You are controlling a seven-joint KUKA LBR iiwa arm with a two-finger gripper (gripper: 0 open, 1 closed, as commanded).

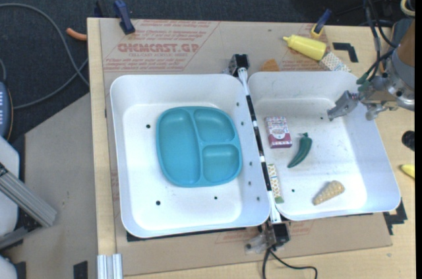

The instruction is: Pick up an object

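Observation:
The right bin (369, 202) holds three things. A small pink and red box (278, 132) lies near its left wall, a green chili pepper (301, 150) lies just right of the box, and a tan cone-shaped piece (328, 192) sits near the front. My gripper (359, 107) hangs over the bin's upper right part, well right of the box and pepper. It is open, with nothing between its fingers (339, 106).
The left bin (132, 198) holds a teal divided plate (198, 144). A yellow bottle (305, 45) lies on the bench behind the right bin. Something small and yellow (409, 170) sits at the bench's right edge. Cables hang at the upper right.

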